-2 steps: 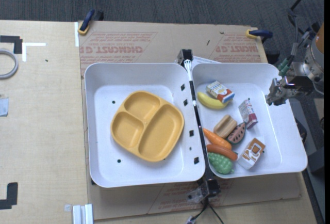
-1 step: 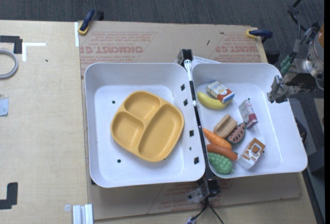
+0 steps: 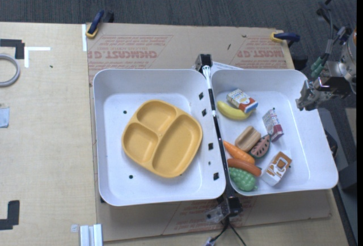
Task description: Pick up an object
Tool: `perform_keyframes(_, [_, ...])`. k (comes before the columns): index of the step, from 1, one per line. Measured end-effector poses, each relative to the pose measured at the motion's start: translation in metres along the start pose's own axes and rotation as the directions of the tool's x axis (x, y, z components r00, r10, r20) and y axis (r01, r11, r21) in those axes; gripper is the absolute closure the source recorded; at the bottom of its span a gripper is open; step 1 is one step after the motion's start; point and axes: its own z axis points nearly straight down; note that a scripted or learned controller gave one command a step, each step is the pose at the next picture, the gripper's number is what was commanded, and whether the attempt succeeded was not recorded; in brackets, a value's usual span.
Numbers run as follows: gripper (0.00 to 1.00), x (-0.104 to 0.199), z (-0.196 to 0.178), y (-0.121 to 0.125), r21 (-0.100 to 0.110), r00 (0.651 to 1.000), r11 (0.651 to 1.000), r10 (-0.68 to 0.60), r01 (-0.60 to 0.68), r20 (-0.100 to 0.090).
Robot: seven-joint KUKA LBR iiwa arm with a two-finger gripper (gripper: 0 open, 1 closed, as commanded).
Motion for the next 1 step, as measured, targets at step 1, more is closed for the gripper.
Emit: perform_keyframes(1, [1.00,-0.0002,-0.0095,0.0011,-0.001,1.000,1.000,-0.003,0.003,0.002])
